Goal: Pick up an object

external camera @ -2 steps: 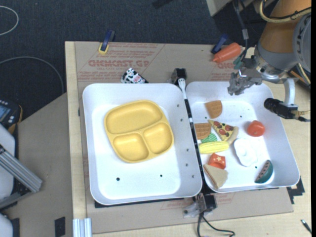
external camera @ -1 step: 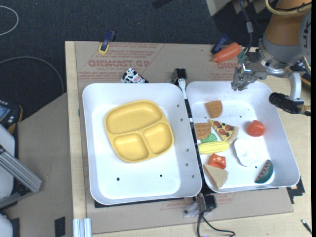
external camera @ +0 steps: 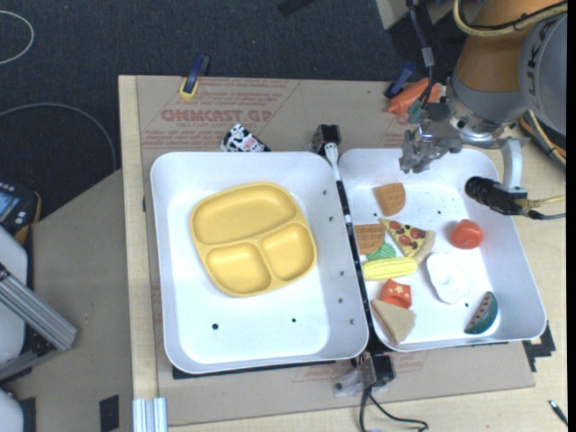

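My pick targets all sit in the right bin (external camera: 522, 268), a loose cluster of toy food. Nearest the arm is a brown bread-like piece (external camera: 390, 198), lying alone toward the bin's far side. Closer to me, a pizza slice (external camera: 407, 236) sits beside a brown cracker-like square (external camera: 368, 238), with a yellow corn cob (external camera: 390, 266) just below them, touching or nearly touching the pizza. Below that, a small red piece (external camera: 396, 292) and a tan sandwich wedge (external camera: 393, 319) by the near rim. A red tomato (external camera: 465, 234) sits apart on the right, a white egg-shaped piece (external camera: 447, 275) below it, and a watermelon slice (external camera: 482, 314) near the right corner.

The gripper (external camera: 419, 154) hangs over the bin's far edge, above the bread piece and apart from it. I see nothing between its tips. Whether they are spread or pressed together I cannot tell; too dark and small from here.

Left bin (external camera: 171, 241) carries a yellow divided tray (external camera: 253, 238), three compartments. A black-and-white patterned item (external camera: 241, 139) lies on the board behind that bin.
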`<state>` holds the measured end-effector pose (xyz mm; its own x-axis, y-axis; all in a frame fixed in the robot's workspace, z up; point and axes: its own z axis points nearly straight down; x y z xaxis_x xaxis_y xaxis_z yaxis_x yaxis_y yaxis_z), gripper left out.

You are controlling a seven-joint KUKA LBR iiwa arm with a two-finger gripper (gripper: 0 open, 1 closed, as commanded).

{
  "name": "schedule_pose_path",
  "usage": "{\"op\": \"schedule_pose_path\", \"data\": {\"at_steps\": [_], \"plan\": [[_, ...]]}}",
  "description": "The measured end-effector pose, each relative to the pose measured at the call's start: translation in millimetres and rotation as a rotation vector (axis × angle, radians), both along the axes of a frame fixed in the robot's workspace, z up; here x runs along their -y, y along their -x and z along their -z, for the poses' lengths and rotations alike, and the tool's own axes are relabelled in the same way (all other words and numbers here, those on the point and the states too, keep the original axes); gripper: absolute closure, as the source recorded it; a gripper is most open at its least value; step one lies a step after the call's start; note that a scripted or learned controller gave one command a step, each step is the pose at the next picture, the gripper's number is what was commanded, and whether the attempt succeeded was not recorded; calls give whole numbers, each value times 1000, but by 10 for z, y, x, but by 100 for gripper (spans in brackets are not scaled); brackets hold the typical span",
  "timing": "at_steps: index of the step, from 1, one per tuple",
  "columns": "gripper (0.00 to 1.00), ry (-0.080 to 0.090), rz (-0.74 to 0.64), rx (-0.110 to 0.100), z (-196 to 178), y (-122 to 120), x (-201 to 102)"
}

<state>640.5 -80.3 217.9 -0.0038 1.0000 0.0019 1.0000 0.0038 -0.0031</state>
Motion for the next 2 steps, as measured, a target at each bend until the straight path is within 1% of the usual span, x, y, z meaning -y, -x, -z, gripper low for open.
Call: {"op": "schedule_pose_path", "data": {"at_steps": [1, 2], "plan": [[100, 2, 2, 6, 13, -97, -66], [100, 3, 2, 8, -178, -103, -36]]}}
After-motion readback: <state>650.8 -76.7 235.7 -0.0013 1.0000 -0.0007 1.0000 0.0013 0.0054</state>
